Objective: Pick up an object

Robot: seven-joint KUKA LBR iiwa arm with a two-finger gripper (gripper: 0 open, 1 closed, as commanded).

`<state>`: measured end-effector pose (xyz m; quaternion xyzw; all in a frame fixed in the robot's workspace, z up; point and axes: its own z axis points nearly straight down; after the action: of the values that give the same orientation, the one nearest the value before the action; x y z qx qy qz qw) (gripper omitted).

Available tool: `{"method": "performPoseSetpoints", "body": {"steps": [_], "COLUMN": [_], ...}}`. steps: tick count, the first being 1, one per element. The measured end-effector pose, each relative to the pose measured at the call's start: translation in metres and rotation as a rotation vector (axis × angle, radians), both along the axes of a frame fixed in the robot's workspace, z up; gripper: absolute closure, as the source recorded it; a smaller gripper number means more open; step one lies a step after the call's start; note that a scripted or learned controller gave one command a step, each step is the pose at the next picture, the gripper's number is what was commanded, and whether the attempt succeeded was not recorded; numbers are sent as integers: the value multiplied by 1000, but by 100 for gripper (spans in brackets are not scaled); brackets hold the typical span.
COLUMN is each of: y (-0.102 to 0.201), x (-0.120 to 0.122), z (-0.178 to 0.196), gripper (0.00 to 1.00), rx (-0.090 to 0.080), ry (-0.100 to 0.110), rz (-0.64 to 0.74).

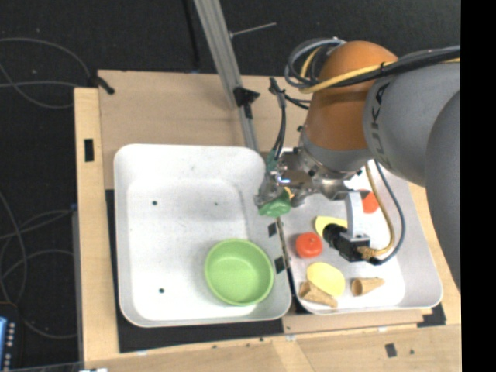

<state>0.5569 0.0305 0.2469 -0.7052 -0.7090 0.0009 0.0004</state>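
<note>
Two white bins: left bin point(155, 208) holds one round green bowl point(239, 271). Right bin point(418, 285): one orange knob-shaped piece point(309, 244), one yellow rounded piece point(326, 277), two tan cones point(366, 286), partly hidden yellow item point(329, 224). Gripper point(276, 196) over divider, clamping small green object point(273, 206), shape unclear.

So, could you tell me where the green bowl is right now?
The green bowl sits in the left bin, in its front right corner, close to the wall shared with the right bin.
</note>
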Motion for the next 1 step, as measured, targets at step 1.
{"method": "performPoseSetpoints", "body": {"steps": [1], "y": [47], "x": [9], "z": [-12], "gripper": [100], "rx": [0], "ry": [-2], "rz": [1]}}
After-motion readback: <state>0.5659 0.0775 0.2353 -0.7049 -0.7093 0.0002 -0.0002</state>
